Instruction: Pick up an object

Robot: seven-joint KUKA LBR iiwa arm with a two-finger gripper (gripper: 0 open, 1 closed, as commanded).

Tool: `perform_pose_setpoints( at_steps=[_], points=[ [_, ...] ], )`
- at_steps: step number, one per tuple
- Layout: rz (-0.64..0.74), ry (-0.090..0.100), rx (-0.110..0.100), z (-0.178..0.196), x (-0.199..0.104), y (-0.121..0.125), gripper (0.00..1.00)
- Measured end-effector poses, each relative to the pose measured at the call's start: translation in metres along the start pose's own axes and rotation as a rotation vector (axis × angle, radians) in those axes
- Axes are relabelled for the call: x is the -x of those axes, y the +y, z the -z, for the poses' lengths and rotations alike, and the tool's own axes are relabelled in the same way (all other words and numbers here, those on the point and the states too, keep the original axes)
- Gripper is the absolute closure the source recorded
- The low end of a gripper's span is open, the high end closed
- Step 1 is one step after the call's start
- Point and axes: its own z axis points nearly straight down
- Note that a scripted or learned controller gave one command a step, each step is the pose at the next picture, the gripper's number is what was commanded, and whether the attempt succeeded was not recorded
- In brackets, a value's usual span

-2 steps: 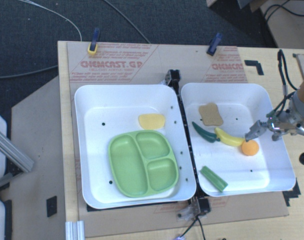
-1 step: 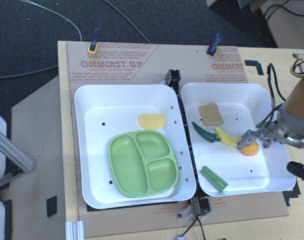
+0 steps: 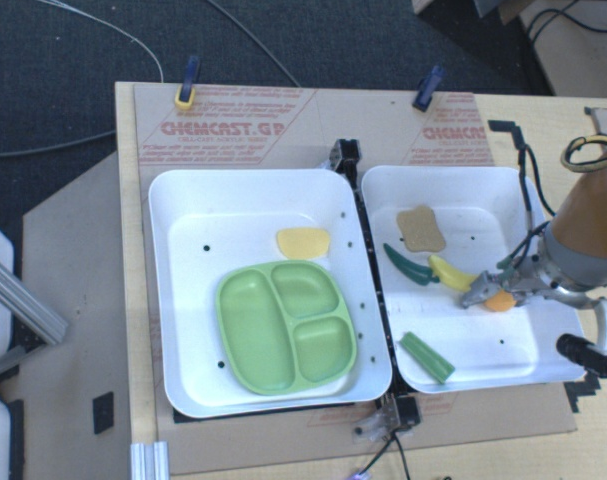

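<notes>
In the right bin, the gripper hangs low over the floor, an orange piece just beside it at three o'clock. A yellow banana-like toy lies at ten o'clock, its long axis pointing toward the fingertips. Whether the jaws are parted, I cannot tell.

Arm reaches in from right; wrist low; gripper angled leftward.

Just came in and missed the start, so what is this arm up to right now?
The robot arm reaches in from the right with its pincer low in the right bin, at the yellow and green toy and an orange piece. A tan slab and a green block lie nearby. The left bin holds a green divided plate and a yellow piece.
</notes>
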Motion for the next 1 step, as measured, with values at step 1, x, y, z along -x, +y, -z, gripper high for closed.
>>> perform_pose_setpoints(
  at_steps=[1],
  points=[
    [-0.001, -0.004, 0.008, 0.0134, 0.0007, 0.0016, 1.00]
  ],
)
